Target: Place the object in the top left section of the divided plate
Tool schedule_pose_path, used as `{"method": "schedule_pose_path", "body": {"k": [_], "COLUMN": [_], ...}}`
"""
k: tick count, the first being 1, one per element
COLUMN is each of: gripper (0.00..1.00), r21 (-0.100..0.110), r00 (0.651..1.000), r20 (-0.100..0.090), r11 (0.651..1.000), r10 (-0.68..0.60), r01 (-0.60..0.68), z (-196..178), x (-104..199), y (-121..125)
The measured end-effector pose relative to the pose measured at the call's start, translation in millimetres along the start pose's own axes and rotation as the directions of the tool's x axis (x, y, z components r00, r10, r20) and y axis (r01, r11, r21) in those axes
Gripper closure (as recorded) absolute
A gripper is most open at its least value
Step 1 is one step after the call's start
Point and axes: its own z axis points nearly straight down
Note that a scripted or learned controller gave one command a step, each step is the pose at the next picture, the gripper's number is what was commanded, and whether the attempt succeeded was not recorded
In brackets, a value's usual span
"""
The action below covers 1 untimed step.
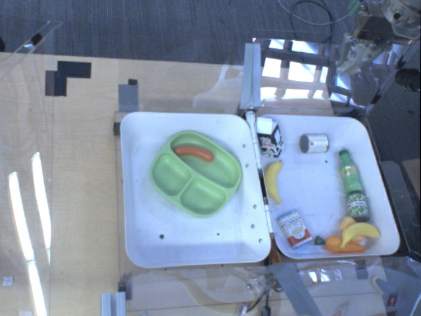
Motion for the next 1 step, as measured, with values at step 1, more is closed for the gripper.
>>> {"method": "schedule_pose_path", "body": {"k": [1], "gripper": [1.00], "r21": [-0.001], "r00": [0.993], "r20": [0.000], "r11": [0.993], "r10": [0.120], "r01": [-0.120], "z": [0.3], "x": [-26.5], "y": [23.4]}}
